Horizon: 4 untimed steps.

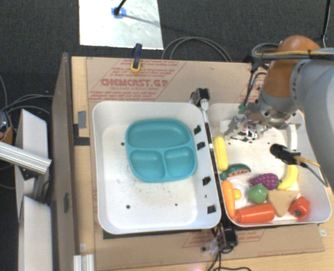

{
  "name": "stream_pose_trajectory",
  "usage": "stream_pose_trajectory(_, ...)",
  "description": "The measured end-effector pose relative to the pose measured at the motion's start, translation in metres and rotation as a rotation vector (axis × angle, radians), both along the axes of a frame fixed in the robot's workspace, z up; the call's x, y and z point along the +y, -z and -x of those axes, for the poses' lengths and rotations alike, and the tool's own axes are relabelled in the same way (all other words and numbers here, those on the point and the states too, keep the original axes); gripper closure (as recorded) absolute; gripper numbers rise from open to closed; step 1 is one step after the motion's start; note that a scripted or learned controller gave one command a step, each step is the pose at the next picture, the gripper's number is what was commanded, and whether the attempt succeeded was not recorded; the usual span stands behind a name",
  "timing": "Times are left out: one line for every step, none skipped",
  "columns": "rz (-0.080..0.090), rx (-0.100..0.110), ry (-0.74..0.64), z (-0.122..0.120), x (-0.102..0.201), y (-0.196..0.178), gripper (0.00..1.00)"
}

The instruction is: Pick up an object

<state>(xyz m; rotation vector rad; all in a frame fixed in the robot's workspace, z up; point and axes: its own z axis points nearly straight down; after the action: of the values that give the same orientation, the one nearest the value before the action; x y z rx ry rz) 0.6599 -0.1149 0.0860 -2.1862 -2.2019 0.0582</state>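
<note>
We see the claw [247, 126] low in the right bin [325, 205], at its far end; we cannot tell what state it is in or whether it has anything. The toy food lies nearer the camera than the claw: corn [219, 153] beside it, then banana [290, 177], grapes [264, 180], carrot [228, 196]. We judge nothing lifted yet; the pick remains.
</note>
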Motion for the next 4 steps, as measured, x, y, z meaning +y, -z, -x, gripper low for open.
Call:
stream_pose_trajectory(-0.008, 0.0, 0.001, -0.0006, -0.0023, -0.0001, 0.0)
stream_pose_trajectory(-0.005, 0.0, 0.0, -0.0005, -0.0017, 0.0, 0.0)
stream_pose_trajectory(-0.012, 0.001, -0.001, -0.0011, -0.0038, -0.0002, 0.0)
stream_pose_trajectory(-0.017, 0.001, -0.004, -0.0017, -0.0061, -0.0003, 0.0)
